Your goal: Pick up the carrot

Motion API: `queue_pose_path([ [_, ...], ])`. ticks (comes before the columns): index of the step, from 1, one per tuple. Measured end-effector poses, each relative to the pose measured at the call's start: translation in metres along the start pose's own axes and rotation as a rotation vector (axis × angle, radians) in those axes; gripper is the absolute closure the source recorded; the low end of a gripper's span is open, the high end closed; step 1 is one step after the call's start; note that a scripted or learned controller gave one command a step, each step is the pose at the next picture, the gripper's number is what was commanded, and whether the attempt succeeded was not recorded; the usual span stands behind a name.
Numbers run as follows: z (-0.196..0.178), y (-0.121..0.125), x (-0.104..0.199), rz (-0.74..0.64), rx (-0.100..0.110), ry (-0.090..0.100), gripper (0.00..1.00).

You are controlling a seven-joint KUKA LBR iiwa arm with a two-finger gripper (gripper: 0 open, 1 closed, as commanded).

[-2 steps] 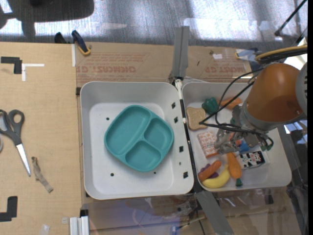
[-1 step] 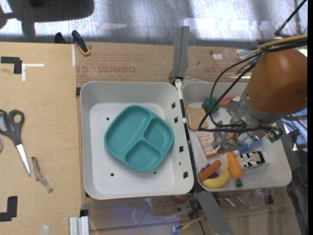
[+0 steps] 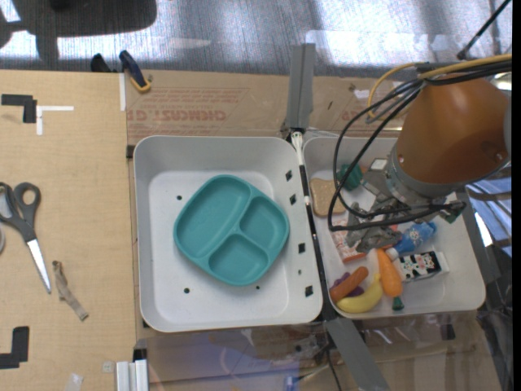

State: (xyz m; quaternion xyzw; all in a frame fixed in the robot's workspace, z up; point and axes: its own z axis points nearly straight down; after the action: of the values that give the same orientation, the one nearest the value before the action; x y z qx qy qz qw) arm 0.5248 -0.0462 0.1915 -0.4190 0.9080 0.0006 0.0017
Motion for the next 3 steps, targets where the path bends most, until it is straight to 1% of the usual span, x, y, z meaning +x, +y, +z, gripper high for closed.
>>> queue_pose_path([
  [1,-0.041,-0.057,0.01,-0.212,0.001,-0.001,1.0],
  [2,-0.145,-0.11,0.045,-0.285,0.001,-0.001,1.0],
  [3,-0.188,-0.191,0.054,-0.425,0.002,-0.002,1.0],
])
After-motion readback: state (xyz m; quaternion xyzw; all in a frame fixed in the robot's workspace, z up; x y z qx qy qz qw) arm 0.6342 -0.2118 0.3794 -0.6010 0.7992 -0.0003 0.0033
